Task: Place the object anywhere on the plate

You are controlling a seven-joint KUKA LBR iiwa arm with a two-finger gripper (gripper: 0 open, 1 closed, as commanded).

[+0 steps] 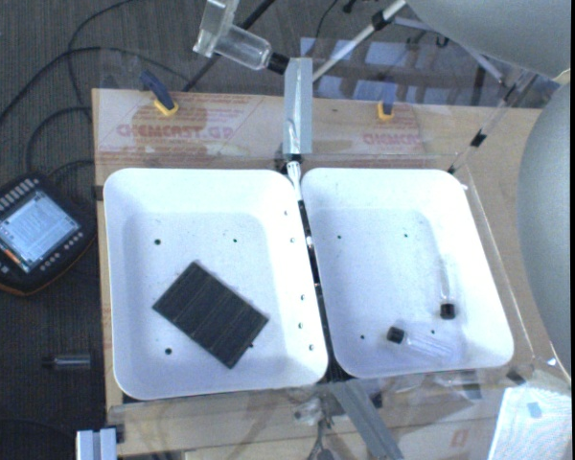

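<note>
From above I count two white bins side by side on the tabletop (125, 132). The left bin (134, 199) holds one dark ribbed rectangular plate (211, 313), lying flat and turned at an angle. The right bin (383, 195) holds two clear tubes with black caps: one (445, 290) upright along the right side, one (417, 341) lying near the front, well apart from the plate. The grey arm (498, 12) fills the upper right corner. One handheld controller (29, 230) sits left of the tabletop.
</note>
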